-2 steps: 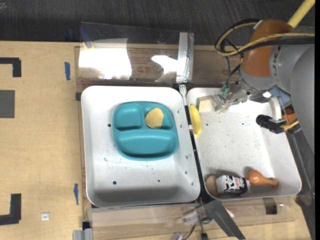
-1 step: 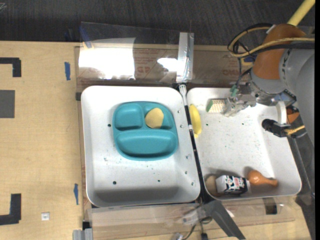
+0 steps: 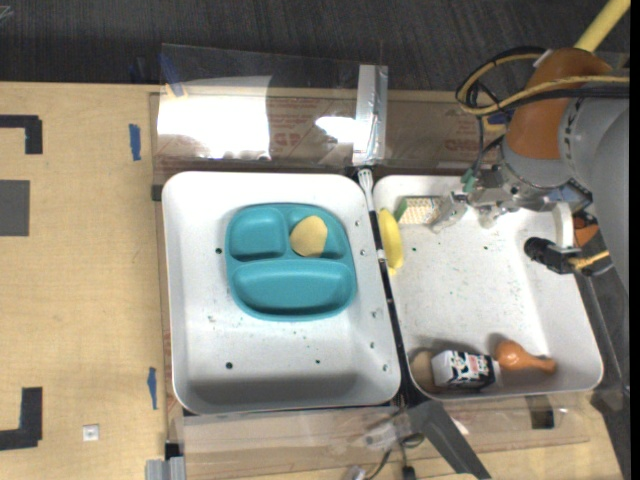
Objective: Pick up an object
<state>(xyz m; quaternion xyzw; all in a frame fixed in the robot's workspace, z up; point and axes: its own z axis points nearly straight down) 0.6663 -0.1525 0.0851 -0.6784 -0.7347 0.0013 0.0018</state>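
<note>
Closest to me, along the front lip of the right bin, a small bottle with a black-and-white label lies on its side, and just beside it, toward the right corner, rests an orange-brown pear-shaped piece. The bin floor here is white and speckled with fine dark flecks.

In the left bin sits a teal divided plate, and a yellow rounded lump lies in its upper right compartment. A yellow banana-like piece lies along the wall where the two bins meet, on the right bin's side.

Farther back, the tool hangs low over the far part of the right bin, near a small greenish patterned packet. I cannot tell how its fingers are set. Nothing shows in its grasp.

The grey arm with its orange band comes in from the right, yellow and black cables looped above it. The counter is pale plywood with black and blue tape marks, and a shiny clear sheet stands behind the bins. Beyond it lies dark floor.
</note>
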